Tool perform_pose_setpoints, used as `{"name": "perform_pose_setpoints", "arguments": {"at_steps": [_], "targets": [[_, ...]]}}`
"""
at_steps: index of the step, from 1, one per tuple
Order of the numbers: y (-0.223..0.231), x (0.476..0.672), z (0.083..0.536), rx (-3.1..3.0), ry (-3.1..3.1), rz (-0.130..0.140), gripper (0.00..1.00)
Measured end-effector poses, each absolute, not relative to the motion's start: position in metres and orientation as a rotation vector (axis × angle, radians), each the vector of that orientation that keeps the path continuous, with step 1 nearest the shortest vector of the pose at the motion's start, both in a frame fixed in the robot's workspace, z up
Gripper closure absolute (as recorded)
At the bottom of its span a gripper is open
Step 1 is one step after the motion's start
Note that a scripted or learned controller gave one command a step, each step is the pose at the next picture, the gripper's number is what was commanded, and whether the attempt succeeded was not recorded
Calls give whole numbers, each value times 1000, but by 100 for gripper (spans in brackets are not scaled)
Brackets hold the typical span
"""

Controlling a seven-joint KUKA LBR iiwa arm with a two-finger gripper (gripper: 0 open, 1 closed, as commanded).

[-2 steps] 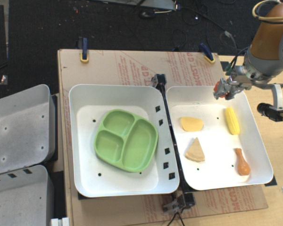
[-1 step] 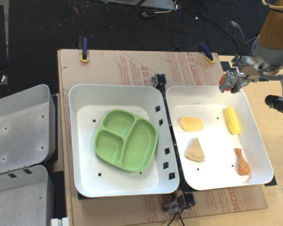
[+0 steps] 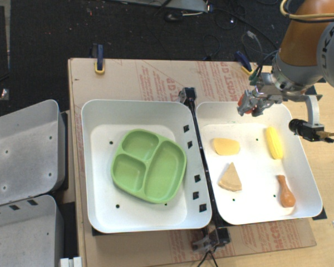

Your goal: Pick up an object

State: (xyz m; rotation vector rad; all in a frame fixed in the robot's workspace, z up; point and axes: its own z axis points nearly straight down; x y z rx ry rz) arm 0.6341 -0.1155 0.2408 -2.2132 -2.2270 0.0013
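1. Two white bins sit side by side on my bench: left bin (image 3: 94, 204) and right bin (image 3: 306, 204), their inner walls touching along the middle, w/ black clips down that seam.
2. Left bin holds one green divided plate (image 3: 149, 166), three compartments, lying flat and turned at an angle, roughly centred.
3. Right bin has four food-like items, all apart from each other. I see a yellow corn cob (image 3: 274, 142) near the far-right side, lying lengthwise.
4. Pale yellow oval piece (image 3: 226, 146) lies in the left half, near the seam.
5. Tan wedge (image 3: 231, 178) sits just below that oval piece, not touching it.
6. Orange-brown drumstick (image 3: 285, 191) is at the near-right corner area, thick end toward the front rim.
7. Arm comes in from the right, orange band above the wrist. Gripper (image 3: 250, 105) hangs over the far-left corner of the right bin, above the back rim.
8. Tool state: can't tell from my feed. The tip is a small dark-and-red cluster, too blurred to read. I see nothing between it and the bin floor.
9. All four items lie on the bin floor, well clear of the gripper; the oval piece is closest to it.
10. Cardboard sheet (image 3: 156, 79) lies under both bins, clamped at the back edge.
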Motion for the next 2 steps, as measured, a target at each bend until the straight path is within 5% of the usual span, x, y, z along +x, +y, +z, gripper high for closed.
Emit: {"name": "perform_pose_setpoints", "arguments": {"at_steps": [2], "targets": [[-11, 631, 226, -2211, -2228, 0, 100]]}}
